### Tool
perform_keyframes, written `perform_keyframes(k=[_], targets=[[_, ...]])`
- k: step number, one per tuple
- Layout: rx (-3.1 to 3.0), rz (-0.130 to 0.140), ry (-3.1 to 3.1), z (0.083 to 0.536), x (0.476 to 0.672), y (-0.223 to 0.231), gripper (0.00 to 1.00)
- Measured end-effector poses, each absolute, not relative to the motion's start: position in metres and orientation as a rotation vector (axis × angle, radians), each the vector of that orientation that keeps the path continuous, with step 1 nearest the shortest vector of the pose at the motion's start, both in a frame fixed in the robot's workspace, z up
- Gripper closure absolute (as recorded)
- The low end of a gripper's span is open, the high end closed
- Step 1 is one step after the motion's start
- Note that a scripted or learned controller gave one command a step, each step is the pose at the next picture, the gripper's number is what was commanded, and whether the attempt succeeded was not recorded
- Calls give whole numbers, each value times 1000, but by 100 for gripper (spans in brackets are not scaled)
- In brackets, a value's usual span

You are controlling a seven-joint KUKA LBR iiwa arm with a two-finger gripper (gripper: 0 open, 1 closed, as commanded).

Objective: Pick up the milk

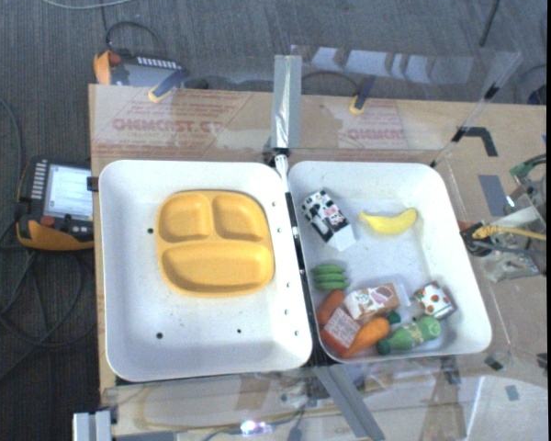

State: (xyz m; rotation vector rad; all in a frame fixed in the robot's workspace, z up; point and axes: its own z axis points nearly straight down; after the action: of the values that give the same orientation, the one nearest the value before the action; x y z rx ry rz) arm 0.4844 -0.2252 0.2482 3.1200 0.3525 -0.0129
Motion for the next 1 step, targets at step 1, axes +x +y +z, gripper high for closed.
perform_keyframes(k=[1], targets=[[3081, -15, 613, 241, 528, -225, 100]])
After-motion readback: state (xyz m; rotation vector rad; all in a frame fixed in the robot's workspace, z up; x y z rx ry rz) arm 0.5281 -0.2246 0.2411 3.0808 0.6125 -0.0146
